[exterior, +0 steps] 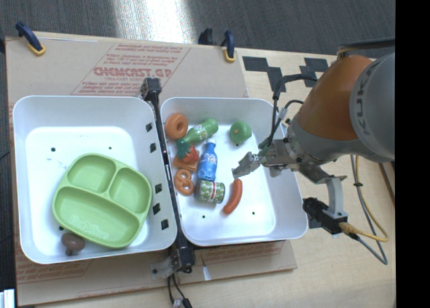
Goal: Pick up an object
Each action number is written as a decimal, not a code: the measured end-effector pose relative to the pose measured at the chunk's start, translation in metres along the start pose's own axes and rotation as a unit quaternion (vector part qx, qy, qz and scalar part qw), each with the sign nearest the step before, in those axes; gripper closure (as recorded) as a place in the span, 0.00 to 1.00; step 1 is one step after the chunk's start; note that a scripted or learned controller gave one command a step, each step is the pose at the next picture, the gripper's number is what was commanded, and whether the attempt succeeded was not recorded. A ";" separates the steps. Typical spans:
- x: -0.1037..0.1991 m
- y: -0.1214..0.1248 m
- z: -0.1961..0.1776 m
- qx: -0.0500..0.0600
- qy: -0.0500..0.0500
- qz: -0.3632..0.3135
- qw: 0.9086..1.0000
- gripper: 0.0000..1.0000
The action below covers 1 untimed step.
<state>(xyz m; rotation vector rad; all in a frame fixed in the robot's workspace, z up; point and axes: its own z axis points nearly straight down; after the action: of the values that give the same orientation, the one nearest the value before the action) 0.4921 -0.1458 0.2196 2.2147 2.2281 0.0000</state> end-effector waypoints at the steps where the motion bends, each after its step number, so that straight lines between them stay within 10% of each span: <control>1: 0.027 0.039 0.128 0.001 0.000 -0.001 1.000 0.00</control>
<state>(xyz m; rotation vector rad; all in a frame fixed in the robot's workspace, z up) 0.5305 -0.1189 0.0914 2.2145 2.2315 -0.0025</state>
